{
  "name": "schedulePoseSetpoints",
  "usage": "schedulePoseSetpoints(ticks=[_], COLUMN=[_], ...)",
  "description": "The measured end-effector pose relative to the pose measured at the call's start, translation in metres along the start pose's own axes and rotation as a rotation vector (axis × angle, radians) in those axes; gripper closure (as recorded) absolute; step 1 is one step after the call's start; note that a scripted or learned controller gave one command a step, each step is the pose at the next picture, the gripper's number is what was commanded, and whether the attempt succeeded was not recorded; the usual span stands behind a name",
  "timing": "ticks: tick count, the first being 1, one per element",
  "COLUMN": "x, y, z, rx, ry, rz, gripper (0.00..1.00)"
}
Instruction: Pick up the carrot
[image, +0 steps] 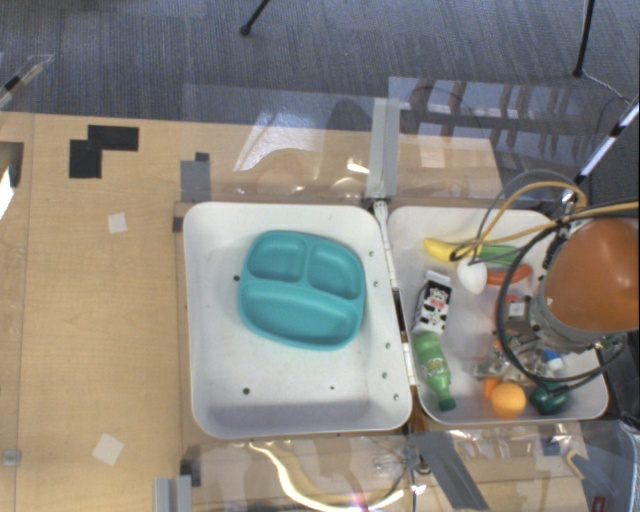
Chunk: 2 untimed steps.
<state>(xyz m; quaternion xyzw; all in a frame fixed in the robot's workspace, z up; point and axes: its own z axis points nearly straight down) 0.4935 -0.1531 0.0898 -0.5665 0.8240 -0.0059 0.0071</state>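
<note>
The carrot (522, 273) lies in the right bin (402, 250). Only a short orange-red stretch of it shows beside its green top (497, 254); the rest is hidden under my arm. My gripper (515, 352) hangs low over the bin's near right part, just below the carrot and above an orange ball (508, 399). Cables and the wrist body cover most of it. Nothing can be made out between its tips.
Also in the right bin are a yellow banana (440, 248), a white rounded piece (472, 277), a small milk carton (433, 303), a green bottle (433, 365) and a dark green item (548, 400). The left bin (215, 400) holds a teal divided plate (300, 288).
</note>
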Motion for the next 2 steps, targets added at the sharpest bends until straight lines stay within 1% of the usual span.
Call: schedulePoseSetpoints(ticks=[1,2], x=[-0.003,-0.083], y=[-0.003,0.012], z=[-0.012,-0.138], rx=[0.01,0.001], ry=[-0.004,-0.003], rz=[0.001,-0.117], gripper=[1.0,1.0])
